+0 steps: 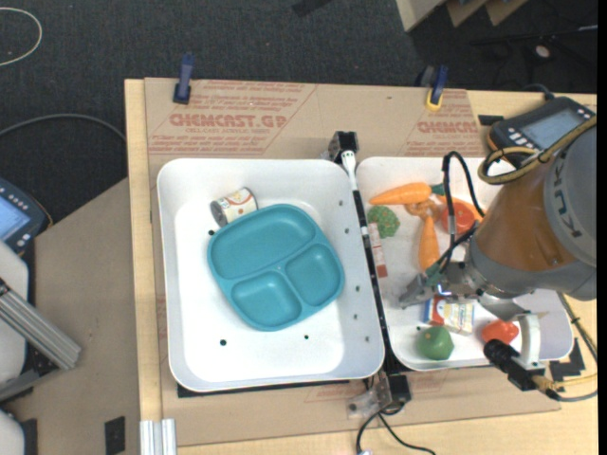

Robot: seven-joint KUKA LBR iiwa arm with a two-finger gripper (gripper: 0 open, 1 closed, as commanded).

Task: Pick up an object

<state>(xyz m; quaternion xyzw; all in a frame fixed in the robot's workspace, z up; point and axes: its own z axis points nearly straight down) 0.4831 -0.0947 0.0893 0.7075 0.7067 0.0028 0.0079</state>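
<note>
The grey arm with its orange band point(517, 221) reaches in over the right-hand shallow white bin point(403, 349), and its pincer point(427, 287) hangs low over the middle of that bin. Whether the pincer is released or clenched cannot be told from here; its tips are dark and blur into the clutter beneath.

Just under and beside the pincer, toward the near edge of the worktop point(285, 117), lies a small white packet with red and blue print point(453, 313). Just nearer than that sits a round green toy apple point(435, 342). To the right of the apple, partly under the arm, is a small red-orange toy piece point(500, 331).

Beyond the pincer, toward the far wall of the bin, a long orange plastic carrot point(403, 195) lies crosswise, and a second, slimmer orange carrot point(429, 243) points back toward the pincer. To the left of these, near the bin's dividing rim, sits a green toy broccoli floret point(383, 221).

Well to the pincer's left, the left-hand white bin point(190, 301) carries a teal three-compartment plastic plate point(275, 265), and a small toy can with a tan label point(232, 206) lies on its side touching the plate's far-left edge.
</note>
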